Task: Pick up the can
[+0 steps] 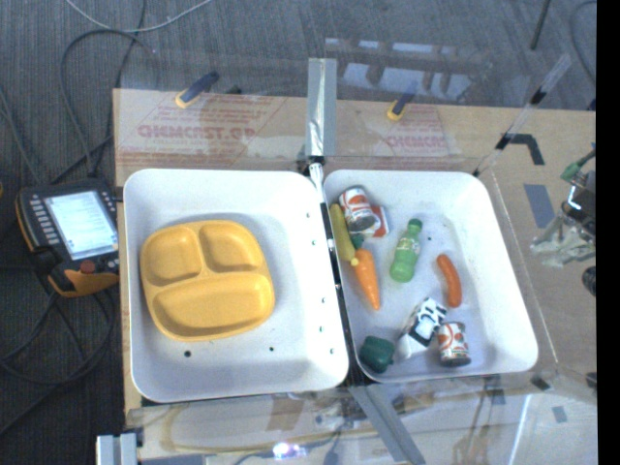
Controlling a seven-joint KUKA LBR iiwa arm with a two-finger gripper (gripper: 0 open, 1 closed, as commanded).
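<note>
the can (452,343) lies tipped near the right bin's (504,260) front edge, touching a black-and-white carton (422,324). a second can (360,210) sits by the far left corner. the gripper (572,223) hangs beyond the bin's right rim; its grip cannot be told.

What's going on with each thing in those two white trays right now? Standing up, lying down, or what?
Upper can: lying tipped, right bin's top-left corner.
Lower can: lying on its side, near front edge.
Green bottle: lying flat.
Carrot: lying flat.
Sausage: lying flat.
Yellow divided plate: right way up, left bin.
</note>
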